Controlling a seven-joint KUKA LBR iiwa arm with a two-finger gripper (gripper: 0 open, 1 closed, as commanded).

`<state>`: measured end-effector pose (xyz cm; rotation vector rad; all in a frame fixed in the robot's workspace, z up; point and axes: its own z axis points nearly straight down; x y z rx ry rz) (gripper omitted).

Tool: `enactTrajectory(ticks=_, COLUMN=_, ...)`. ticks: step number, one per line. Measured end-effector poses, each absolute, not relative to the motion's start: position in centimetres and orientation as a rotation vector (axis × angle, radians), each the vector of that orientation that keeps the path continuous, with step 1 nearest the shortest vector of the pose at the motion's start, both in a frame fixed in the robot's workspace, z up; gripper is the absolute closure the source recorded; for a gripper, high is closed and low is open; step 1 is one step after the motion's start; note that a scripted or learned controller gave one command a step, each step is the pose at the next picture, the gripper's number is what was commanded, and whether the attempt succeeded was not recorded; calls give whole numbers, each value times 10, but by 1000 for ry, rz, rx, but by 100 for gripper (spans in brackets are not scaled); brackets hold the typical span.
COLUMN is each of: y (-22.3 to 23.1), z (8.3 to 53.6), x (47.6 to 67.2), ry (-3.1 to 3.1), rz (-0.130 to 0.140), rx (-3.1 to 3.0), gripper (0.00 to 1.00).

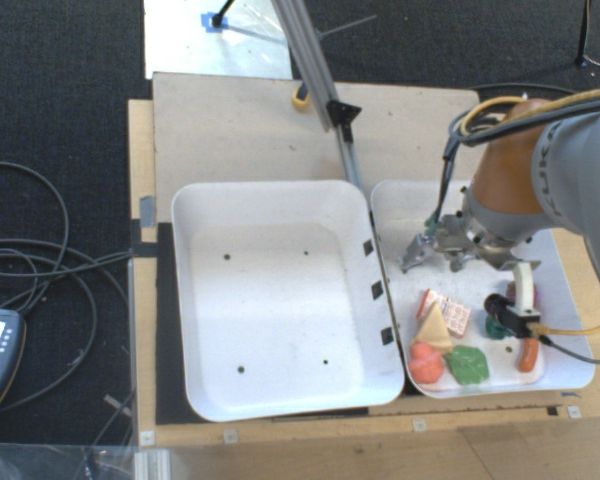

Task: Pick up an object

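My gripper (417,253) hangs over the middle left of the right bin (400,203), close to the wall it shares with the left bin. Nothing shows in it. Several small things lie in a cluster at the right bin's front, just below the gripper: a red and white packet (452,314), a tan wedge (435,327), a red-orange round piece (427,364), a green lump (468,365) and a small orange-red cylinder (528,354) further right. The grey arm with its orange band reaches in from the right above them.
The left bin (195,268) is a shallow white tray beside the right one. A slanted grey pole (310,53) crosses the bench's back and ends near the bins' shared far corner. Cables lie on the floor at left.
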<state>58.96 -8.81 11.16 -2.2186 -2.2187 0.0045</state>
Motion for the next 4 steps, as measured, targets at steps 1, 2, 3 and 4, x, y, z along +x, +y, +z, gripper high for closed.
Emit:
enactTrajectory(ticks=1, y=-89, z=126, x=592, ry=-2222, rz=-4, rx=-2223, gripper=100)
enactTrajectory(ticks=2, y=-93, z=189, x=598, ry=-2230, rz=-7, rx=-2222, gripper=100)
enactTrajectory(ticks=3, y=-94, z=225, x=600, ry=-2230, rz=-5, rx=-2219, gripper=100)
enactTrajectory(ticks=4, y=-33, z=220, x=610, ry=-2234, rz=-6, rx=-2209, gripper=100)
